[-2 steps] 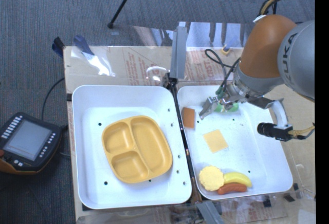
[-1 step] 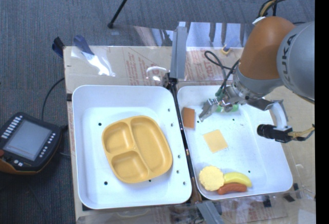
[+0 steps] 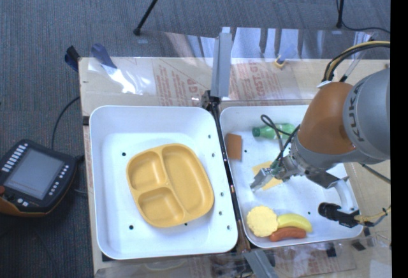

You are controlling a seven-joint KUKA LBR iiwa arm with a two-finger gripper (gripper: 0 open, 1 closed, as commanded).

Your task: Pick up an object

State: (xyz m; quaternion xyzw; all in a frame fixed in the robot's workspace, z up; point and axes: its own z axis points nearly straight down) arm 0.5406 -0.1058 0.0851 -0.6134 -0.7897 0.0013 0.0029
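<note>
My gripper (image 3: 264, 177) is low in the right bin (image 3: 237, 118), its tip over a flat yellow wedge (image 3: 273, 182) near the bin's middle. The wedge is partly hidden beneath the gripper, and I cannot tell whether the two touch. A brown block (image 3: 233, 146) lies to the gripper's upper left by the bin's left wall. A green bottle-shaped toy (image 3: 273, 131) lies behind the gripper. At the bin's front sit a round yellow piece (image 3: 262, 220), a banana (image 3: 294, 222) and an orange carrot-like piece (image 3: 288, 233).
The left bin (image 3: 108, 136) holds a yellow divided plate (image 3: 169, 184). A black cable loops over the green toy. The grey arm with its orange band (image 3: 325, 124) covers the right bin's right half. A teach pendant (image 3: 32, 175) lies on the floor at left.
</note>
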